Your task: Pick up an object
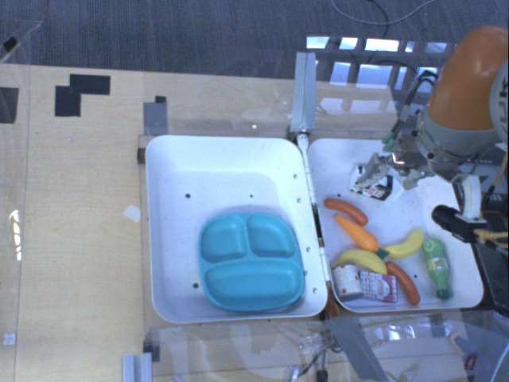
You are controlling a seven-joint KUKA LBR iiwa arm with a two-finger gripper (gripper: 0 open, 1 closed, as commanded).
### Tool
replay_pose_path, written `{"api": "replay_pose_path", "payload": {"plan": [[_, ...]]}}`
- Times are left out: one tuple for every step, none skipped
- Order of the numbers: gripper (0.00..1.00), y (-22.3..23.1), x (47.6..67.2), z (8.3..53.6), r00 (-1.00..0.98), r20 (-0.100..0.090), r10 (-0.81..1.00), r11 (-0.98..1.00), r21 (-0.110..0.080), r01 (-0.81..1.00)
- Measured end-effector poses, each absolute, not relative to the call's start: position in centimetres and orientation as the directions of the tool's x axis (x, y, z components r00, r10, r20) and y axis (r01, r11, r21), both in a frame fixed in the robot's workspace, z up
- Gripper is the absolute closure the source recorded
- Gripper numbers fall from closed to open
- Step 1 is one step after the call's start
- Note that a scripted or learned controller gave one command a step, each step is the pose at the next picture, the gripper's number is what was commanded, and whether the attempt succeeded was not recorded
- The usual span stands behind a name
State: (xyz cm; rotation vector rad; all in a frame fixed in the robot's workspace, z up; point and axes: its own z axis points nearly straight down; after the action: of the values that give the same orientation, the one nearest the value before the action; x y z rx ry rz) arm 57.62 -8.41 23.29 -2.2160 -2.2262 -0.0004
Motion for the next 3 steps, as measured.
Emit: {"api": "replay_pose_path", "payload": {"plan": [[0.0, -9.9, 54.3, 11.5, 0.191, 0.0, 0.982, -0.191, -0.002, 0.982], [0.0, -9.7, 53.3, 8.9, 0.203, 0.003, 0.979, -0.203, 0.013, 0.979], [1.0, -9.7, 53.6, 9.8, 0.202, 0.005, 0.979, -0.202, 0.017, 0.979]]}}
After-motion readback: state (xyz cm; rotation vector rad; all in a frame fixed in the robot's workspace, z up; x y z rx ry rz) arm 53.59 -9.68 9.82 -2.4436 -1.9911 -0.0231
